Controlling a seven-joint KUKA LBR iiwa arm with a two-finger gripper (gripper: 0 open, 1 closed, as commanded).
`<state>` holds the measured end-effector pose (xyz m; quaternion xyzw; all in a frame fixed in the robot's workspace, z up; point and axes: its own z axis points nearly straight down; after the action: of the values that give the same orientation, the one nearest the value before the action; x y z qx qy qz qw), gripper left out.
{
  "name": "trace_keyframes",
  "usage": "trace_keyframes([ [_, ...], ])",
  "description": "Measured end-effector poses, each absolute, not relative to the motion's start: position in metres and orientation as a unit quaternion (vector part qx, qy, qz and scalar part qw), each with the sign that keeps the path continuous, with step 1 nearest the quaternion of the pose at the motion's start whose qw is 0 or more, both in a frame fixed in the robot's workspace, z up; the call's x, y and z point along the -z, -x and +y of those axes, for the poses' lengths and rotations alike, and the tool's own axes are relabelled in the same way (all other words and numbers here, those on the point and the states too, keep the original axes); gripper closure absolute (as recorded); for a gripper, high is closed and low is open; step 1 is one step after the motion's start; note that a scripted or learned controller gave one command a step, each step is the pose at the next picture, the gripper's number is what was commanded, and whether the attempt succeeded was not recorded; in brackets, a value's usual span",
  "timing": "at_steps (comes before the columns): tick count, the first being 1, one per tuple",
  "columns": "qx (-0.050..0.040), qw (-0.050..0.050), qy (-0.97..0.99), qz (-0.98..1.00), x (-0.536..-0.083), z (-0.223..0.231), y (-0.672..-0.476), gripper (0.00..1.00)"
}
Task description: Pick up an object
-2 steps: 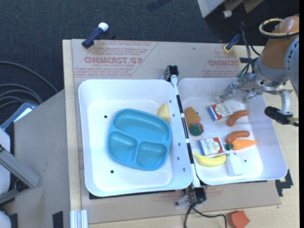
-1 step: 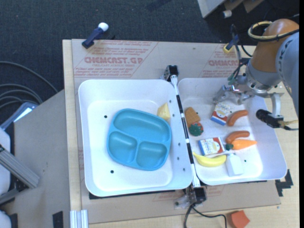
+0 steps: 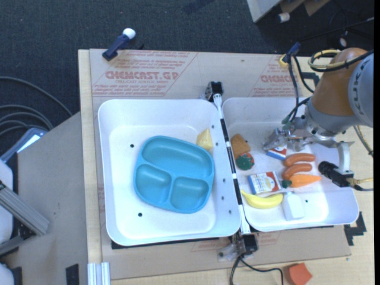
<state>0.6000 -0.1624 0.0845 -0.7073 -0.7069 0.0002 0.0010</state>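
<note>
Lying in the right bin are the things to pick: two sausages, a carrot, a small carton, a banana, a white block, a strawberry and a brown bun. Just above the sausages hangs the gripper; whether it is apart or together cannot be told. A blue divided plate and a yellow wedge sit in the left bin on the counter.

The arm enters from the right, its orange band above the grey wrist. The gripper points left and downward at wrist level.
</note>
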Motion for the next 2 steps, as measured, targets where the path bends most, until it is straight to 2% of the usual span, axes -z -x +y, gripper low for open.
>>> trace_keyframes([
  [1,0.0001,0.001,0.707,-0.707,-0.094,-0.162,-0.600,1.00],
  [2,0.0004,0.000,0.707,-0.708,-0.207,-0.101,-0.609,1.00],
])
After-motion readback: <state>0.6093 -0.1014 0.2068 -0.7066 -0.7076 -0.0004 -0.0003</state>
